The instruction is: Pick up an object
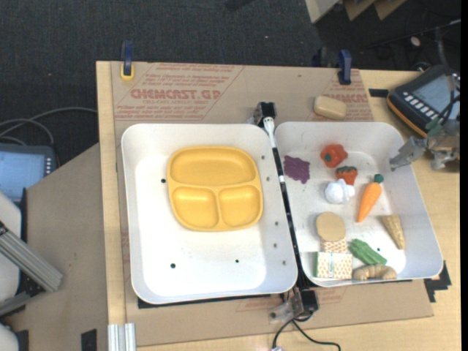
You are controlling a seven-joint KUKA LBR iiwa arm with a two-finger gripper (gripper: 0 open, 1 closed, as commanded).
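Note:
The right bin (420, 218) holds several toy foods: a purple piece (296, 168), a red tomato (333, 154), a small red fruit (346, 174), a white bulb (337, 191), an orange carrot (369, 199), a round tan disc (330, 226), a tan cone (394, 231), a green pod (367, 252), a patterned cracker block (335, 261) and a knobbly tan piece (374, 272). A grey part of my gripper (404, 156) reaches in at the bin's upper right rim, apart from all the toys.
The left bin (146, 262) carries a yellow divided plate (215, 187). A beige lump (330, 107) lies on the cardboard behind the right bin. A dark handheld device (424, 102) sits at the far right.

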